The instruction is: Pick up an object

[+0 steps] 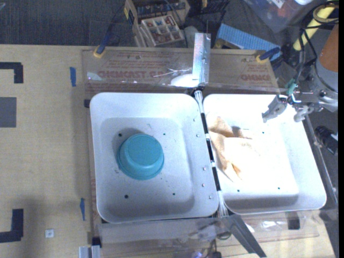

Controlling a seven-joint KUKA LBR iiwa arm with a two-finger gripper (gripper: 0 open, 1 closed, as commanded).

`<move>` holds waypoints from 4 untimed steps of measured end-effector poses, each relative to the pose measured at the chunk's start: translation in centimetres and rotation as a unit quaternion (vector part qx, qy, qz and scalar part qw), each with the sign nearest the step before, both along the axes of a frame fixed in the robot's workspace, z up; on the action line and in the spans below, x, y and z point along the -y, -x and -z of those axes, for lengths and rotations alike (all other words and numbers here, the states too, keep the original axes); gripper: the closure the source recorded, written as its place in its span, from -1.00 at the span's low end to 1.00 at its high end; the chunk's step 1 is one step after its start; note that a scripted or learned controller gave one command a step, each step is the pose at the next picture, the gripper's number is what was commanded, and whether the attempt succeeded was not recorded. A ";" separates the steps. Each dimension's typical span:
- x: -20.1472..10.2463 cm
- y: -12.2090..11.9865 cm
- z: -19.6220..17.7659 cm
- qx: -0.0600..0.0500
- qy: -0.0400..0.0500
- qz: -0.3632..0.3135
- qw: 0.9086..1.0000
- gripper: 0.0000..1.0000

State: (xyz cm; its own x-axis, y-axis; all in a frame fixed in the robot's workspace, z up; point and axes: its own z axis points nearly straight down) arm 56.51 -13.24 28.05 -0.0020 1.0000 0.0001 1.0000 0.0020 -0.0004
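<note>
gripper (285, 107) open, empty, above right bin (309, 160). we judge the tan cloth (232, 149) light, limp; pinch a raised fold.

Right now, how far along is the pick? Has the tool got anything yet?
Nothing looks picked yet. The round blue plastic bowl sits upside down in the left white bin, and the crumpled tan cloth lies in the right white bin by the divider. In hand: the tool hovers at the right bin's upper right edge, apart from both. Left: descend on one object, grasp, lift.
</note>
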 end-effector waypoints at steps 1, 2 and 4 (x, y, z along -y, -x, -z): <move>0.9 -6.4 15.7 0.000 0.000 -0.015 1.000 -1.00; 4.9 -10.3 15.5 0.002 0.001 0.025 1.000 -1.00; -3.6 -5.7 19.1 0.004 0.000 -0.165 0.986 -1.00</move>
